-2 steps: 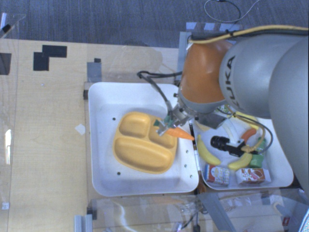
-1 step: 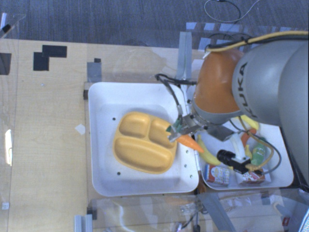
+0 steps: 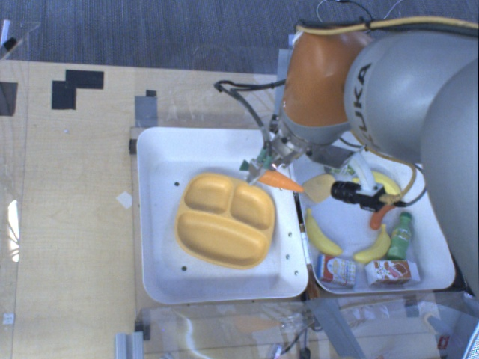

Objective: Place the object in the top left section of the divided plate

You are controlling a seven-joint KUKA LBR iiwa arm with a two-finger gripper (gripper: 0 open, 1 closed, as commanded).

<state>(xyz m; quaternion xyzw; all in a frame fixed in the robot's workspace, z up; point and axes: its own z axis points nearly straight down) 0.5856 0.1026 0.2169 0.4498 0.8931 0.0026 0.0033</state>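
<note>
White left bin (image 3: 150,223); carrot (image 3: 281,180) at tool (image 3: 260,167) tip.

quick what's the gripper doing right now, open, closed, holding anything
Gripper: closed on the orange carrot, at the right rim of the left bin, just above the yellow divided plate.
</note>
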